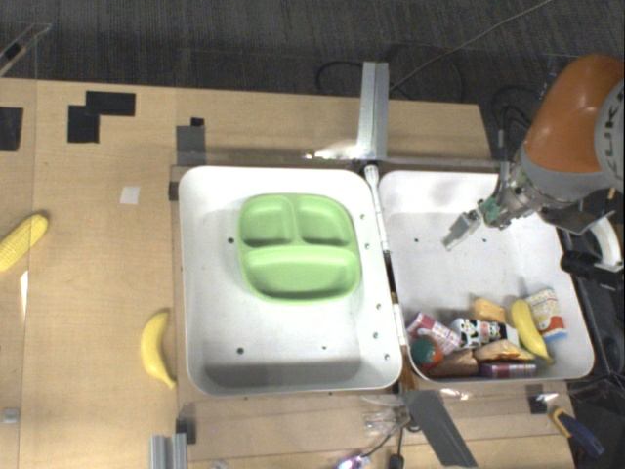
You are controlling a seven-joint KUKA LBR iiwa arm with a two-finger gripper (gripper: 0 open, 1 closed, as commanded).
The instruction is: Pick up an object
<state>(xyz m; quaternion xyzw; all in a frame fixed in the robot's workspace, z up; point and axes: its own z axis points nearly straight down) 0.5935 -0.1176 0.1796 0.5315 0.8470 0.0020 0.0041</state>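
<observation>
My gripper hangs over the bare back part of the right bin, reaching in from the right under the orange-banded wrist. A pile of small objects lies along the bin's front edge, well apart from the gripper: a yellow banana, a yellow wedge, a black-and-white carton, a pink packet, a red and green ball and a small jar with a red band. Nothing shows in the gripper.
The left bin holds a green divided plate. On the bench left of the bins lie a second banana and a corn cob. A metal post stands behind the bins' shared wall.
</observation>
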